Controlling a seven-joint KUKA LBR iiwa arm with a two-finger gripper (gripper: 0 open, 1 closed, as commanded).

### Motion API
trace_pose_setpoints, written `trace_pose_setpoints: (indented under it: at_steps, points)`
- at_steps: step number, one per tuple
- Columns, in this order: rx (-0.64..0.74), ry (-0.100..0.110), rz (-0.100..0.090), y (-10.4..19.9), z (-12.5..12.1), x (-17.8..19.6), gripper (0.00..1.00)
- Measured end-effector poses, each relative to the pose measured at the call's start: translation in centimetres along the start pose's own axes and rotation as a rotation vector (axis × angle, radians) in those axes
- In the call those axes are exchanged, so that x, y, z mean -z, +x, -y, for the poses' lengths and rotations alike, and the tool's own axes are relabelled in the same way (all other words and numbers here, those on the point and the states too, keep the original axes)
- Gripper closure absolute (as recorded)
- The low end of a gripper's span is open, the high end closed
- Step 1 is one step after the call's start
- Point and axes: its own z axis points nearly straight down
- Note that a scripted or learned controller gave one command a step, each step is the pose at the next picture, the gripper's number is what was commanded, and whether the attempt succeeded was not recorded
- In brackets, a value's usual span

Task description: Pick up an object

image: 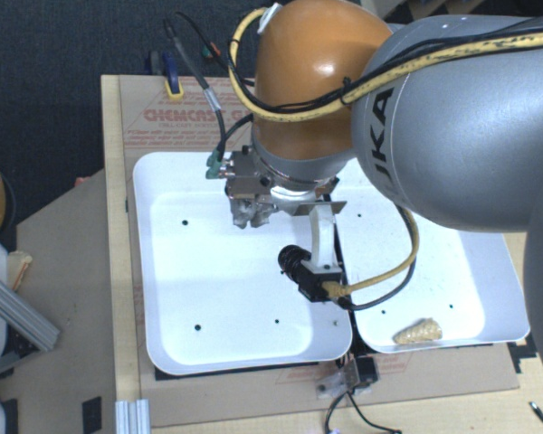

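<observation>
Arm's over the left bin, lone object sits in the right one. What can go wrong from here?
1. The only visible target, a tan crumbly-looking lump, lies near the front edge of the right bin, while the hand is over the left bin, so a grasp here likely closes on nothing.
2. The yellow cable loops low across the divide between bins and may snag on a traverse.

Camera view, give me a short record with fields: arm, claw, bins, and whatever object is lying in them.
arm: grey arm with orange band, reaching in from the right over the bins
claw: claw over the upper part of the left bin
object: small tan lump near the front edge of the right bin
contact: claw apart from the lump
</observation>
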Motion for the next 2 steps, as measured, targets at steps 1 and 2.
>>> trace_pose_setpoints:
  at_steps: [1, 2]
  points:
    - [0.000, -0.013, -0.003, 2.8, -2.5, 2.4, 1.00]
    - [-0.002, 0.001, 0.001, 2.6, 2.3, -1.9, 1.00]
